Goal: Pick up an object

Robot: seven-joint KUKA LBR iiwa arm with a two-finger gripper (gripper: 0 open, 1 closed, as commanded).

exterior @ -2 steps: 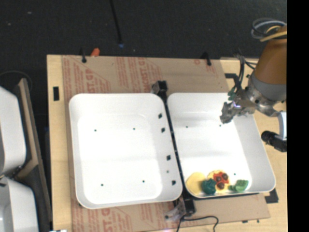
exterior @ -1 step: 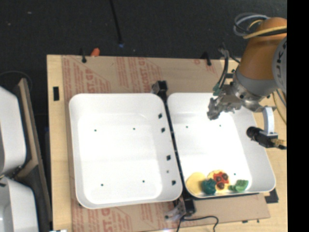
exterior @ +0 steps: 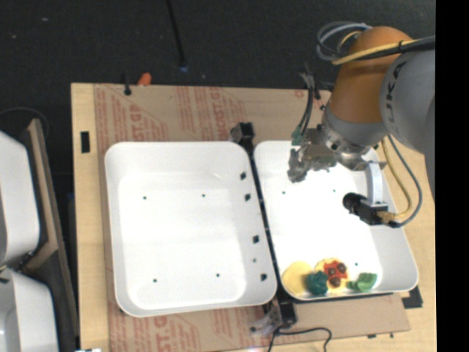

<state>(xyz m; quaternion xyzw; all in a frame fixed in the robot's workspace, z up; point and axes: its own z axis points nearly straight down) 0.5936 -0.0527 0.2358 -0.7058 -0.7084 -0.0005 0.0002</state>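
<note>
Several small objects lie bunched along the near edge of the right bin (exterior: 308,218): a yellow flat piece (exterior: 294,276), a teal lump (exterior: 316,284), a red piece with dark spots (exterior: 335,269) and a green piece (exterior: 363,280). My gripper (exterior: 297,169) hangs over the far left part of that bin, well away from the objects. It appears as a dark grey shape below the orange-banded wrist (exterior: 363,72). Nothing shows between or under it.
The left bin (exterior: 183,226) lies beside the right one, with black clips along the divider (exterior: 256,211). A black fitting with cables (exterior: 364,207) hangs off the arm over the right bin. The cardboard bench top (exterior: 183,112) surrounds both bins.
</note>
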